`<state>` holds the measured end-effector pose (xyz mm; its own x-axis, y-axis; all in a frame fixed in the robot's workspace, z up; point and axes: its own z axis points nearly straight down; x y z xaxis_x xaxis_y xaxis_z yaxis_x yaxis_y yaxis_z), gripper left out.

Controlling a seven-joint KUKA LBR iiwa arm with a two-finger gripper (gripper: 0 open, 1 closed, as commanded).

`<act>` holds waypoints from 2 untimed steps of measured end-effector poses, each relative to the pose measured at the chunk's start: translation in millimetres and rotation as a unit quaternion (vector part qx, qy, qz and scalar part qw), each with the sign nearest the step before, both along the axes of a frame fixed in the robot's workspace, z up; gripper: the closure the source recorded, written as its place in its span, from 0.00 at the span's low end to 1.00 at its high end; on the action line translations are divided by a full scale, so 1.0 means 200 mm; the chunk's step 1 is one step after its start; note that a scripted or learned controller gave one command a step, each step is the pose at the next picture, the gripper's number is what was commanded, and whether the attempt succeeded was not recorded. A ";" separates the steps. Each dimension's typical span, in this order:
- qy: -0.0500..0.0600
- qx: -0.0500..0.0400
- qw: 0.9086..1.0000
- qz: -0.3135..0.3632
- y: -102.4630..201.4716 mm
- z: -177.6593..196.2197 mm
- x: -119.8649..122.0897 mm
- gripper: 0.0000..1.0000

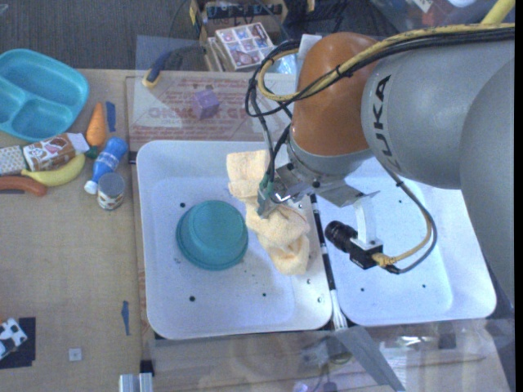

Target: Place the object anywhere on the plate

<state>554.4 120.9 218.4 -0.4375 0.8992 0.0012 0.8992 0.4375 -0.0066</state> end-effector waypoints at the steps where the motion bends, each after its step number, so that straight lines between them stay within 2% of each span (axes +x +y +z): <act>1: 0.000 0.001 0.994 0.108 0.30 -0.08 -0.13 1.00; 2: -0.001 0.005 0.997 0.083 0.15 -0.40 0.27 1.00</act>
<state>608.4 150.9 137.6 -0.5797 0.8148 0.0081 0.8148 0.5798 0.0003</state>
